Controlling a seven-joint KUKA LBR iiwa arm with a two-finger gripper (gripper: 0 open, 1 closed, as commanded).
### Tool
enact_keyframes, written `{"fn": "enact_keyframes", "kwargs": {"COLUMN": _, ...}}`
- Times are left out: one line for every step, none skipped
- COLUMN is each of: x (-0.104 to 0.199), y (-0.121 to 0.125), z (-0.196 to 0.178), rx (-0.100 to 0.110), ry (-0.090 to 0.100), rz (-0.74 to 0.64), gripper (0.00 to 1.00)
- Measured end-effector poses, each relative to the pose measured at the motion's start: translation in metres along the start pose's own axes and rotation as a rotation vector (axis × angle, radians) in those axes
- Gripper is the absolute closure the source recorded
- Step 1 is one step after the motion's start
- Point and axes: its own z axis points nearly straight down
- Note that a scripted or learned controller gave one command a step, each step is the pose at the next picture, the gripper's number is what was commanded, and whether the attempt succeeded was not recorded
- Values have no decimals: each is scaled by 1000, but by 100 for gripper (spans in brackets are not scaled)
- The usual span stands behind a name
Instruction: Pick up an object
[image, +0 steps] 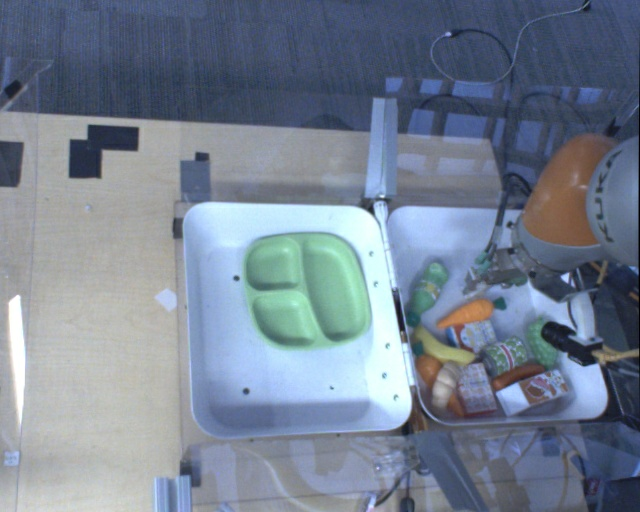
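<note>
Lying across the top of the view: a dark blue-grey ribbed floor (200, 50), with thin cables looping over it at upper right.

Filling the left and centre: a pale wooden bench top (90, 330), carrying black angular markers (100, 148) near its far left edge.

Sitting at centre on the bench: a shallow white left bin with rounded corners (215, 390), holding a light green three-compartment plastic tray (305, 288).

Sitting just beside it: a shallow white right bin (440, 235), parted from the left bin by a grey metal rail (382, 150).

Reaching in from the right: a grey arm with an orange band (565, 205), hanging over the right bin.

Hovering above the pile: a small metal two-finger gripper (492, 272), just above an orange carrot-shaped toy (465, 313). Finger spacing: cannot tell; nothing visibly held.

Resting in the near half of the right bin, touching one another: a green bottle-shaped toy (430, 283), a yellow banana toy (443, 350), a green-labelled can (505, 355), small printed food boxes (535, 390).
</note>
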Motion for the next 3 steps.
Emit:
{"fn": "enact_keyframes", "kwargs": {"x": 0, "y": 3, "z": -11, "rx": -6, "ry": -1, "rz": -1, "gripper": 100}}
{"fn": "enact_keyframes", "kwargs": {"x": 103, "y": 9, "z": -213, "rx": 14, "ry": 2, "rz": 121, "gripper": 100}}
{"fn": "enact_keyframes", "kwargs": {"x": 170, "y": 10, "z": -146, "rx": 16, "ry": 4, "rz": -25, "gripper": 100}}
